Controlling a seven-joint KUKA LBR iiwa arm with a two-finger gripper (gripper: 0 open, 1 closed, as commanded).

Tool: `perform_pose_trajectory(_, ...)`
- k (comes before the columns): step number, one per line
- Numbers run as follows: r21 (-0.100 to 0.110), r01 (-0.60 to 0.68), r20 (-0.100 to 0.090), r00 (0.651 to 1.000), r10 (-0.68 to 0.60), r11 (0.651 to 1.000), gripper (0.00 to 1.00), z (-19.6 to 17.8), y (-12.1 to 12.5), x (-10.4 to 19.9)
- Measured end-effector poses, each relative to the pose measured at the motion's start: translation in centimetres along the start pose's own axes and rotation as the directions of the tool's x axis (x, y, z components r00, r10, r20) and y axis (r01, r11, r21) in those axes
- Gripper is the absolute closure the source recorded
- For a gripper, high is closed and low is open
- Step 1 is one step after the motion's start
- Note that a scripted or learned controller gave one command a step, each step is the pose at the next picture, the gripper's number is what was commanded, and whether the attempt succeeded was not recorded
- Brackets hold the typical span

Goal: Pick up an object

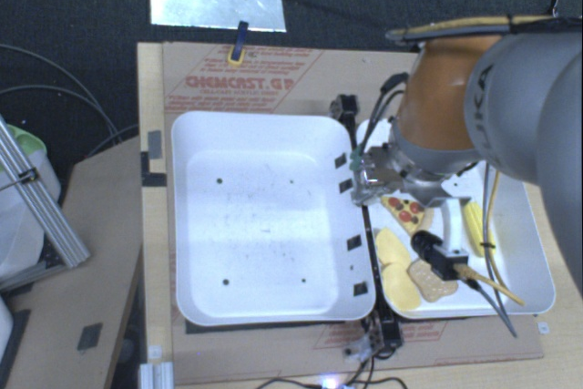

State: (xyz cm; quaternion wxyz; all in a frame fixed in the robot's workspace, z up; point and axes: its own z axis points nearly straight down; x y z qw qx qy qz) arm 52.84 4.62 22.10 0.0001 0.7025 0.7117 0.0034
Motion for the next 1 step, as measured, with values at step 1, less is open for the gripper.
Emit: perform_pose_trajectory(1,-0.002,-0.014,0.004,1.0,0.014,1.0,1.0,-6.36,-4.25,-3.91)
